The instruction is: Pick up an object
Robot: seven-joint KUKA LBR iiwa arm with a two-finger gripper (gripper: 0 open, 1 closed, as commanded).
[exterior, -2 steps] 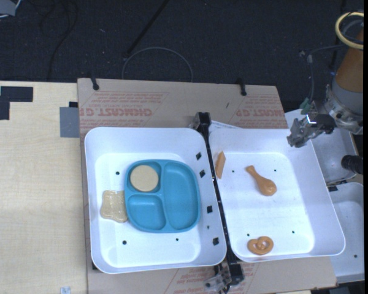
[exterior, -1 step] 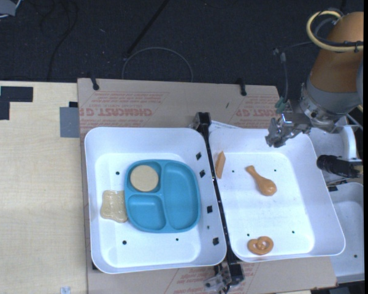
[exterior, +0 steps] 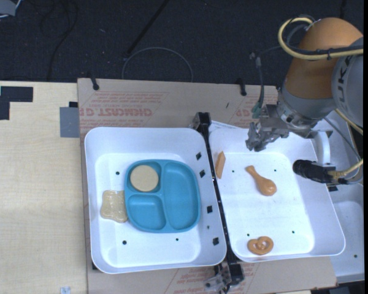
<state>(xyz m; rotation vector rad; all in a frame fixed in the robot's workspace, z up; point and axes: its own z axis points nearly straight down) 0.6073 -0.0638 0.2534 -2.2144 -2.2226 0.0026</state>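
In the right bin point(exterior: 313, 225) lie an orange drumstick-shaped toy point(exterior: 261, 180), a pretzel-like piece point(exterior: 260, 245) near the front wall, and a small orange stick point(exterior: 220, 164) by the left wall. My gripper point(exterior: 257, 141) hangs over the bin's far edge, above and behind the drumstick, with nothing seen in it. The left bin point(exterior: 101, 237) holds a blue divided plate point(exterior: 172, 204) with a round tan cookie point(exterior: 143, 178) in one compartment, and a pale waffle-like piece point(exterior: 113, 206) lies beside the plate's left edge.
The arm's orange band point(exterior: 322, 48) and grey wrist rise at the upper right. A black cylindrical part point(exterior: 313, 170) juts over the right bin's right side. Cardboard point(exterior: 141, 103) lies under both bins, and cables cross the dark floor behind.
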